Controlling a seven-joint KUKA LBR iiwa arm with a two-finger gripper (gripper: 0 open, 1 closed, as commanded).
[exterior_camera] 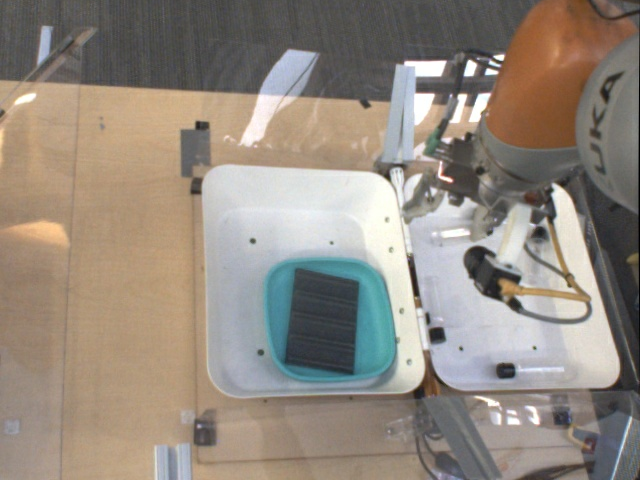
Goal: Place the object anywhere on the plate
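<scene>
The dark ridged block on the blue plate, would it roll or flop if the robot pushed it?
Probably neither. The block lies flat with straight edges, so it would likely slide on the plate, not roll. Its even ridges and square corners suggest it is stiff. It looks thin, so perhaps light for its size.

Count: two white bins (230, 268) on the counter (100, 268); one teal plate (378, 318); one dark ribbed block (322, 320); one black marker pen (530, 370); one arm (560, 68).
</scene>
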